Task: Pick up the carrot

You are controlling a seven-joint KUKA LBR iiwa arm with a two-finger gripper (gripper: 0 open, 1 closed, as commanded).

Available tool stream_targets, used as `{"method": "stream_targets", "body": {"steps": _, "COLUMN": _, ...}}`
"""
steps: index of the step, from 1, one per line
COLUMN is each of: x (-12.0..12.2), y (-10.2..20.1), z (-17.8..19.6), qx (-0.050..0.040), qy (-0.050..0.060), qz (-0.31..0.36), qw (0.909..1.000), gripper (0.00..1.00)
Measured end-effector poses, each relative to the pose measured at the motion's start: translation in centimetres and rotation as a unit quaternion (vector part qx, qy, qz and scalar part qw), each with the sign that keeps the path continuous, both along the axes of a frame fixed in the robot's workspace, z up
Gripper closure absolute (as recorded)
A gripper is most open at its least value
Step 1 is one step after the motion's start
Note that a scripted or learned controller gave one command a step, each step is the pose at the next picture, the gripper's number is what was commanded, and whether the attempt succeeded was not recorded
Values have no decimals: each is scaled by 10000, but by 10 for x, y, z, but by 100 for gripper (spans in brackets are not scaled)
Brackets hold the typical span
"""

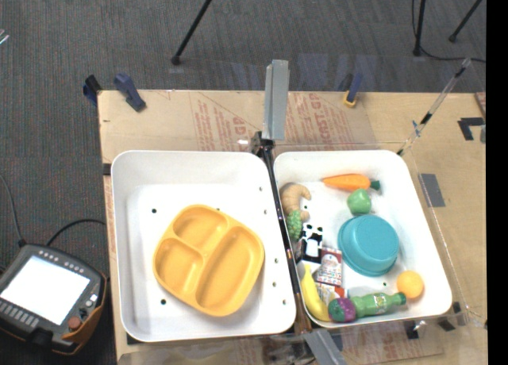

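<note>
The carrot, orange with a green stem end pointing right, lies flat near the back of the right bin. A green round fruit sits just in front of it, and a teal bowl lies further forward.
The right bin also holds a croissant, green grapes, a banana, a small carton, a green bottle and an orange. A yellow divided plate lies in the left bin. A grey post stands behind the bins.
</note>
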State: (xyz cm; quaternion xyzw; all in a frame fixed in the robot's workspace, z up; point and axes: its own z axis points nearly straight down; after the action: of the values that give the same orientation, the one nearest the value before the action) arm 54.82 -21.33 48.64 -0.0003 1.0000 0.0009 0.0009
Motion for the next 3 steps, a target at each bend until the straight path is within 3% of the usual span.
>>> {"method": "stream_targets", "body": {"steps": 1, "x": -24, "y": 3, "z": -177, "qx": 35, "qy": 61, "qz": 1325, "qw": 9912, "gripper": 100}}
{"method": "stream_targets", "body": {"steps": 2, "x": 3, "y": 3, "z": -39, "qx": -14, "qy": -29, "qz": 2260, "qw": 9741, "gripper": 100}}
{"method": "stream_targets", "body": {"steps": 3, "x": -55, "y": 1, "z": -83, "qx": 25, "qy": 15, "qz": 3483, "qw": 9374, "gripper": 100}}
